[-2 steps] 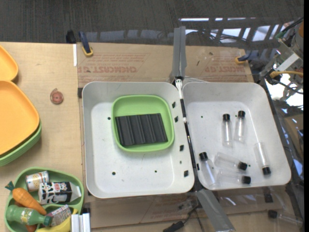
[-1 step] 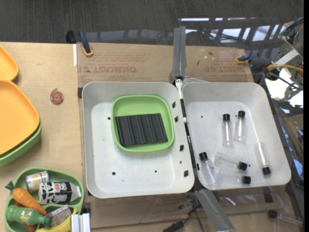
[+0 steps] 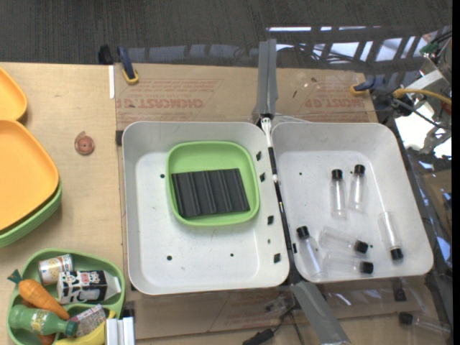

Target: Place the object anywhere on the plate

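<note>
Tool state cannot be told. Clear vials [image 3: 336, 192] with black caps lie scattered in the right bin [image 3: 410, 164], mostly toward 6 o'clock; the green plate [image 3: 212, 155] sits at their 9 o'clock.

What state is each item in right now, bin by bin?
Green plate: flat in the left bin, dark ridged insert lying on it.
Clear vials: about six, black-capped, all lying on their sides in the right bin, none on the plate.
Toy food bowl: on the bench at lower left, full.
</note>
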